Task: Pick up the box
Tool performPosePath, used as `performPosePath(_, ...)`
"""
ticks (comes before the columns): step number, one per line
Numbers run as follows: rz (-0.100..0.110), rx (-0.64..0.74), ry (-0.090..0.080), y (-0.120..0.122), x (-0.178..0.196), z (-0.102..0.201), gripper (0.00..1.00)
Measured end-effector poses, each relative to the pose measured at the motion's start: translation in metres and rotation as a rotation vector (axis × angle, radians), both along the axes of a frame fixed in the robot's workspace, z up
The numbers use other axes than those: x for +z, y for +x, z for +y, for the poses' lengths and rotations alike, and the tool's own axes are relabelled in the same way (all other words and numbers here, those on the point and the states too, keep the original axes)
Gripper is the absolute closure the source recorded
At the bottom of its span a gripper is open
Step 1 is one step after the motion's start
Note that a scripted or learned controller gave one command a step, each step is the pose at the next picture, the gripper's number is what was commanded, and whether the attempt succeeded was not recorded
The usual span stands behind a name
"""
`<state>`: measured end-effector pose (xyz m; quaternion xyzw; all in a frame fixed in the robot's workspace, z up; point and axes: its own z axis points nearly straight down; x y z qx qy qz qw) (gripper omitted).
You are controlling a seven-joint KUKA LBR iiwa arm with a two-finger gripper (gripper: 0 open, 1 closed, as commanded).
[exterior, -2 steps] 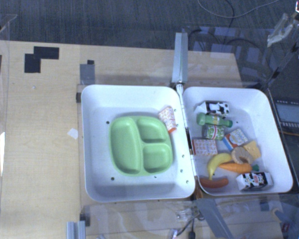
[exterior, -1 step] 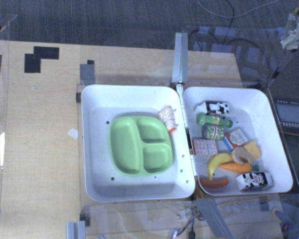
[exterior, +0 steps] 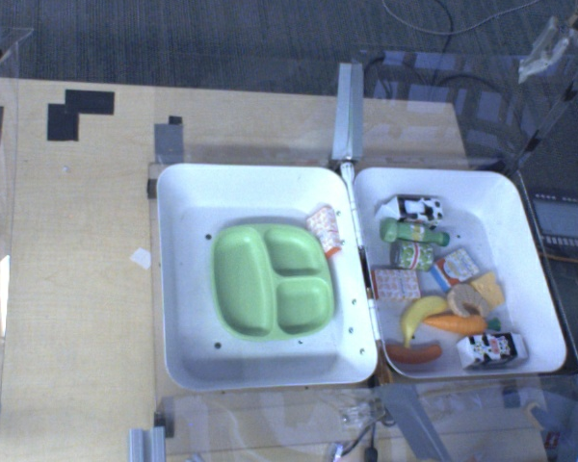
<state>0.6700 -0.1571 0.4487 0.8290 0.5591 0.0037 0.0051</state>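
The box [exterior: 397, 284], flat with a pink-checked face, lies in the right bin [exterior: 520, 210], close to that bin's left wall. A green can [exterior: 412, 255] touches its upper edge and a banana [exterior: 419, 316] curves just beneath it. Its right side has a little bare white floor before a small red-and-blue packet [exterior: 458, 265]. Nothing lies on top of it.

How far the gripper is open, and whether it has hold of anything, cannot be told here.

Further out in the same bin, a green bottle [exterior: 414, 231] lies on its side above the can, with a cow-print carton [exterior: 414, 207] above that. A cheese wedge [exterior: 488, 289] and a bread roll [exterior: 465, 301] sit to the right. A carrot [exterior: 455, 323] lies beside the banana, a sausage [exterior: 414, 354] rests by the near wall, and a black-and-white carton [exterior: 488, 350] sits in the near right corner. The bin's far right part is bare.

The left bin [exterior: 173, 258] holds a green divided tray [exterior: 273, 279] and a pink packet [exterior: 324, 229] at the tray's far right corner, near the wall shared by the bins.

Both bins rest on a pale wooden bench [exterior: 67, 258] with black tape marks [exterior: 77, 112] at its far left. A metal bar [exterior: 347, 114] runs back from where the bins meet. Beyond lies dark carpet [exterior: 222, 17] with a looped cable [exterior: 433, 12].
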Motion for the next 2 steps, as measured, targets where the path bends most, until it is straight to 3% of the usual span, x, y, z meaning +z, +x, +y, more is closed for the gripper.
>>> performPosePath(1,-0.007,0.008,-0.003,0.001,0.013,0.002,1.00)
performPosePath(2,0.007,-0.054,0.003,-0.001,-0.012,-0.039,1.00)
